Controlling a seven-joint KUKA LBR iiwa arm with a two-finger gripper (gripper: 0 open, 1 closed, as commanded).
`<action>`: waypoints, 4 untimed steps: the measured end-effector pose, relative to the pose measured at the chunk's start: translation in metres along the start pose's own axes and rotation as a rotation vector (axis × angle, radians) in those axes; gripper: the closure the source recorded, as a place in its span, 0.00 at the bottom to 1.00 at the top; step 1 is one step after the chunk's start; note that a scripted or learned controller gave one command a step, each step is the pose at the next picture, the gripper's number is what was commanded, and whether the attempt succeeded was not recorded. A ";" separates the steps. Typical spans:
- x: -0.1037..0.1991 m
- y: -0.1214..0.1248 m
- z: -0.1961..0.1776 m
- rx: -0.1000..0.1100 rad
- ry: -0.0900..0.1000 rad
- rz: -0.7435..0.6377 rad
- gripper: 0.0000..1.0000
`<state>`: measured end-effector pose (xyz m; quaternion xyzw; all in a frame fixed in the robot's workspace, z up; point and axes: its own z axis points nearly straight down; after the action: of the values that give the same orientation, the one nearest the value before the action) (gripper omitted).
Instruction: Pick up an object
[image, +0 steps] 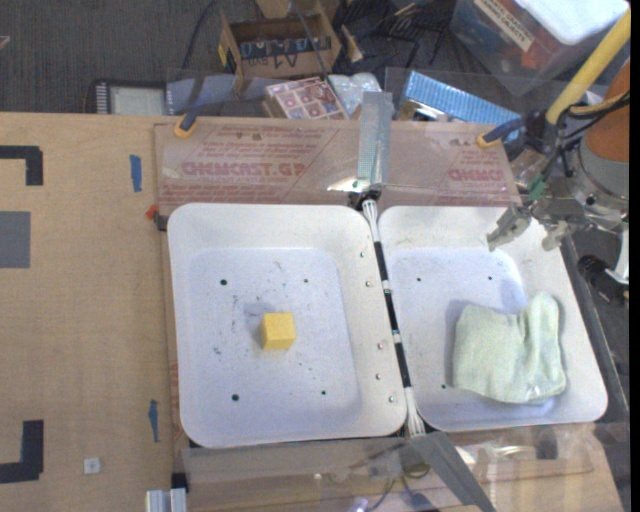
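Cloth (507, 351) below claw (527, 230), apart

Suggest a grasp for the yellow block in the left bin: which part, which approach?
Come straight down on the yellow block and close on two opposite flat side faces. It is small, roughly cubic, and sits alone on the left bin's floor, away from the walls. The gripper hovers over the right bin, fingers spread.
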<state>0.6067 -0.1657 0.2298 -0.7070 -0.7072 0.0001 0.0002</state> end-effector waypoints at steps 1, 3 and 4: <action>0.013 -0.030 0.126 -0.001 -0.001 -0.104 0.00; 0.010 -0.123 0.131 -0.016 -0.008 -0.407 1.00; 0.041 -0.095 0.064 -0.003 -0.001 -0.313 1.00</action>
<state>0.5119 -0.1244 0.1662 -0.5883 -0.8086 -0.0004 -0.0011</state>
